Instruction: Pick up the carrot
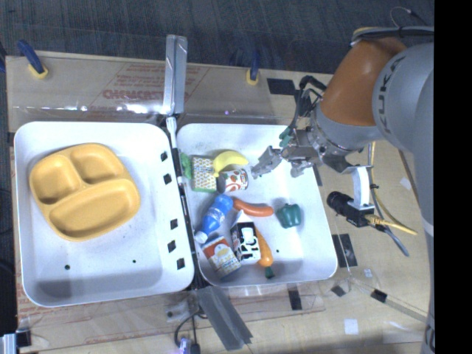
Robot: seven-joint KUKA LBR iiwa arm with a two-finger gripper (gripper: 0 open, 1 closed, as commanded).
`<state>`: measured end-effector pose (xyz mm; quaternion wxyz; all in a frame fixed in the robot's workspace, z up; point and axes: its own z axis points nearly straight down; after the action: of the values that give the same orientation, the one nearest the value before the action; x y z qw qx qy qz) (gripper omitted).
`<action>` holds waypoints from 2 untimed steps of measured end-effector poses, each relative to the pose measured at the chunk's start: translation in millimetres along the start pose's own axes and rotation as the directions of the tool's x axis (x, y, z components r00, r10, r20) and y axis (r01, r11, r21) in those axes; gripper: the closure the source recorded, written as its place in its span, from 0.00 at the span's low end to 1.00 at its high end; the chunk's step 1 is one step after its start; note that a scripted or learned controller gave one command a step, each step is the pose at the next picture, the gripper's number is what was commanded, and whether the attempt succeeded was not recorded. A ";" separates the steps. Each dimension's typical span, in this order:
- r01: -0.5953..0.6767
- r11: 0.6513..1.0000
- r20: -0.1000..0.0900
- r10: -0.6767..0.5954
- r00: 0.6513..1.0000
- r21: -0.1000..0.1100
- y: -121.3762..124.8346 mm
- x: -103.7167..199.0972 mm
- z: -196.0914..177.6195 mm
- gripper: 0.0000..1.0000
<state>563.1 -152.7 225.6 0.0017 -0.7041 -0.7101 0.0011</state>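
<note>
Hovering over the right bin (313, 260), end effector (284, 161) open and holding nothing, carrot (264, 254) lying well apart near the front wall

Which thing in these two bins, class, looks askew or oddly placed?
The toys in the right bin lie in a jumble. The carrot lies wedged against a small carton, and the blue bottle lies on its side. In the left bin, the yellow plate sits at a slant.
</note>
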 end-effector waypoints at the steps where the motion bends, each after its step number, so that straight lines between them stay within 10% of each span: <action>1: 0.225 0.974 0.000 -0.225 0.974 -0.001 -66.5 -57.6 32.4 0.00; 2: 0.462 0.887 0.011 -0.462 0.887 -0.015 -78.3 -48.3 114.5 0.00</action>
<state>484.8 -201.6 111.3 -0.0065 -0.5149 -0.8572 -0.0031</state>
